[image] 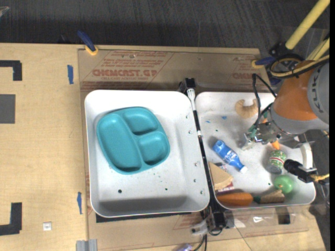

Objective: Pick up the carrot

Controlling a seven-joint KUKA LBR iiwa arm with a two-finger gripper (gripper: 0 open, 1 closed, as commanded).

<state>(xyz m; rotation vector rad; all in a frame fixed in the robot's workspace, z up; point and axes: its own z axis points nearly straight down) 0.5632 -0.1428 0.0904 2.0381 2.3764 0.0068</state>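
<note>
Carrot [235, 198] lying flat along the near edge of the right bin [225, 104], tucked between a wedge [221, 177] on one side and a brown piece [272, 196] on the other. Gripper [257, 134] hovering well apart from it, mid-bin, beside a blue bottle [229, 155]; open or closed, impossible to tell from here. Best approached from straight above, closing across the narrow width (bin wall close by, so little room to spare). Worth avoiding the green ball [282, 183] nearby.

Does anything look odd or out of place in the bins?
Nothing looks spilled or broken. The carrot lies flat against the right bin's near wall, crowded by a wedge and apple; the end effector is elsewhere.
</note>
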